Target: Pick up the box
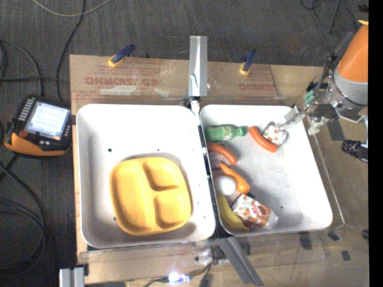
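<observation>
Nearest the lens, metal brackets (227, 259) edged the bench below two white bins. A yellow divided tray (152, 194) lay in the left bin (90, 160). The right bin's (299, 178) near corner held the box (251, 211), a small printed carton tilted against a banana (230, 217); its print was too small to read. Beyond it lay a white egg (226, 186), an orange carrot (236, 178), a sausage (222, 153) and a green bottle (226, 132). Farther back, the gripper (275, 134) hovered by a second sausage (262, 139), well apart from the box; its finger spread could not be judged. Cardboard (137, 79) under the bins carried faint red lettering, illegible. A teach pendant (40, 126) sat on dark carpet (119, 11) at left.
</observation>
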{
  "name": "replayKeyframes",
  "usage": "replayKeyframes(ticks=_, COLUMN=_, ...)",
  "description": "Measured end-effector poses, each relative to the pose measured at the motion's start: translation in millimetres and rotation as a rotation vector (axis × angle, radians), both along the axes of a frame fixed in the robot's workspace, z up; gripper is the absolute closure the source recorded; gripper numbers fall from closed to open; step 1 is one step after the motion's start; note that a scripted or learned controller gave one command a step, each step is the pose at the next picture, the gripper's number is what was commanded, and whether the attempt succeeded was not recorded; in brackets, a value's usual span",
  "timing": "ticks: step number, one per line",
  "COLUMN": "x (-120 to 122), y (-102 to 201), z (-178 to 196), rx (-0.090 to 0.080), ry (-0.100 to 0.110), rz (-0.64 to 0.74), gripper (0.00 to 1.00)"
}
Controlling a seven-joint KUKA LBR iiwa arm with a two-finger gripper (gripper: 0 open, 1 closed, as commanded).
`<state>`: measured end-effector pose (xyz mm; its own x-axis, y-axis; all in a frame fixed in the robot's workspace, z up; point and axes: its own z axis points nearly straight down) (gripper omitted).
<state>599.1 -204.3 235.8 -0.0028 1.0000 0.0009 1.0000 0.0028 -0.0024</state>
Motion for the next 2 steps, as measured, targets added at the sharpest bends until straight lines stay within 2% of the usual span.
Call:
replayKeyframes(ticks=1, x=-38.2, y=22.8, z=-142.7, rx=0.001, ry=-0.002, rz=0.213, gripper=0.0)
replayKeyframes(ticks=2, x=22.7, y=88.3, z=-146.0, rx=-0.008, ry=-0.012, rz=0.061, gripper=0.0)
